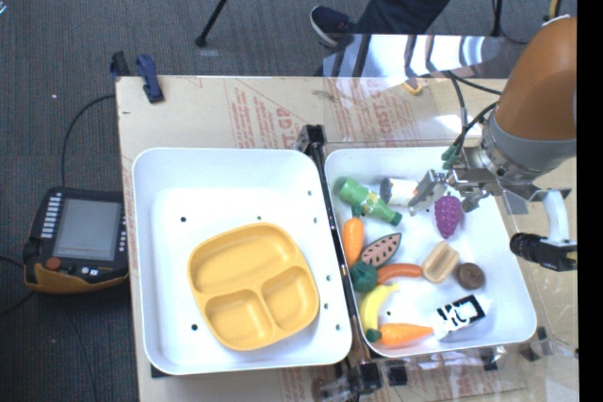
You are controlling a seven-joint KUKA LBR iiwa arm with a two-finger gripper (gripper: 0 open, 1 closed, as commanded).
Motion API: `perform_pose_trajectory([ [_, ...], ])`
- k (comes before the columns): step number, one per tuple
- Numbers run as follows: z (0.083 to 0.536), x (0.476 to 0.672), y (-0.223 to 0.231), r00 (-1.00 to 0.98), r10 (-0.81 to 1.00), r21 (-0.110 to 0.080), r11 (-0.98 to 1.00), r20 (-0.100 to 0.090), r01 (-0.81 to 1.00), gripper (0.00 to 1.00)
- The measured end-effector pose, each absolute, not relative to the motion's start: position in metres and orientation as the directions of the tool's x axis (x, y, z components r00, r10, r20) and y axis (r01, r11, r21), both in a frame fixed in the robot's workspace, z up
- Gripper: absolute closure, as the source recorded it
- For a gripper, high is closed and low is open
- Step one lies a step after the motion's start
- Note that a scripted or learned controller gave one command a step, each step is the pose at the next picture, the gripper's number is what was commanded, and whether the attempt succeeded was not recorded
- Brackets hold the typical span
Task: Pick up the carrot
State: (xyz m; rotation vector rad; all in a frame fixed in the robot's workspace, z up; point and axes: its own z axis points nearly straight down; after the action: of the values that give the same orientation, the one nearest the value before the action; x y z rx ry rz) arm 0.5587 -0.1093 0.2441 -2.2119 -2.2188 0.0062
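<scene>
I read the claw [443, 188] at the upper part of the right bin [513, 292], in the frame's right half, hovering just beside the purple grapes [448, 215]. I cannot tell its state at this angle.

Three carrot-like items lie in that bin:
- one carrot [352, 240] upright against the left wall, below the green bottle [367, 200];
- one [399, 273] lying flat at centre, under the watermelon slice [381, 250];
- one [407, 332] at the bottom edge, beside the banana [376, 306].

All sit well below and left of the claw, so I judge the pick not yet begun.

The left bin [165, 193] holds a yellow divided tray [252, 285], probably staged as a drop-off target. Red printing on the cardboard-covered table [245, 108] is too small to read, as is the black-and-white label [460, 312].
</scene>
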Motion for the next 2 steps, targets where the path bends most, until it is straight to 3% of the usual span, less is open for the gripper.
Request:
perform_pose_trajectory([
  [1, 0.183, 0.603, -0.035, 0.134, 0.991, -0.015, -0.134, 0.004, 0.991, 0.00],
  [2, 0.186, 0.584, -0.008, 0.314, 0.949, -0.015, -0.314, 0.000, 0.949, 0.00],
])
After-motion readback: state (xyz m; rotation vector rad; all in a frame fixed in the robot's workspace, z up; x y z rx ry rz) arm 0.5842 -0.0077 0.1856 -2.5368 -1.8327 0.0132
